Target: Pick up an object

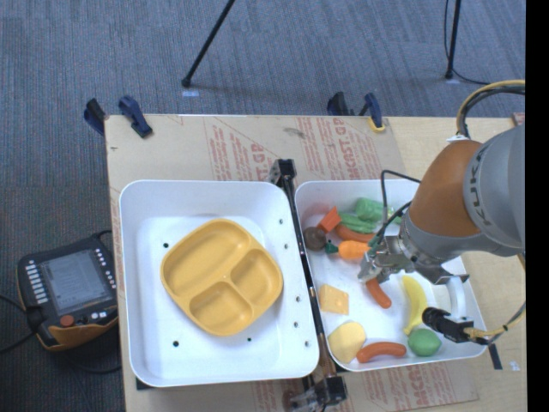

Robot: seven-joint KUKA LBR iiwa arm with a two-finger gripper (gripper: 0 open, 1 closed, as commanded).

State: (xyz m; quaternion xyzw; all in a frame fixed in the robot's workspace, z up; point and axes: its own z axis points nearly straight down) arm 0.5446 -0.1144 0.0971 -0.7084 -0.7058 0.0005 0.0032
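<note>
My gripper [376, 269] hangs low over the middle of the right bin [310, 197], under the grey arm with its orange band. Just below it lies a small red sausage [377, 293], and an orange carrot [352, 250] lies just to its left. A banana [413, 303] lies to its right. Nothing shows as lifted off the bin floor. The arm hides part of the bin's right side.
The right bin also holds a green leafy piece [369, 213], a cheese slice [334, 299], a pale yellow round [346, 340], an orange-red sausage [382, 350] and a green lime [423, 342]. A yellow divided plate [221, 275] sits in the left bin [137, 230].
</note>
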